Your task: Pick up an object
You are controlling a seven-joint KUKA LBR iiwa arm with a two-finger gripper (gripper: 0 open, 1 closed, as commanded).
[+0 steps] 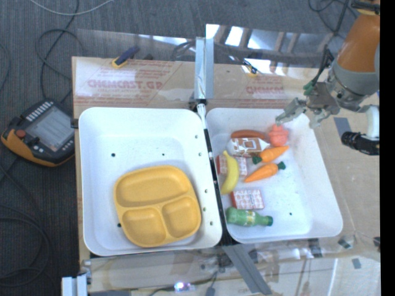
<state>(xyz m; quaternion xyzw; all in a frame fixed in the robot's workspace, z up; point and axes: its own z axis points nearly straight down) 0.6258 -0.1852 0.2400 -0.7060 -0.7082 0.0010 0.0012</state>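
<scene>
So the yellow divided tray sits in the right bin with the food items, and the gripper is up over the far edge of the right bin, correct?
Not quite. The camera view shows the yellow divided tray in the left bin, by itself, apart from the food items such as the banana and carrots, which lie in the right bin. The rest holds: the gripper is over the right bin's far edge.

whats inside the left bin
The left bin holds one thing: a yellow compartment tray, lying toward its near right corner, its three sections bare. Whatever part of the bin floor lies beneath the tray is covered and cannot be seen.
</scene>
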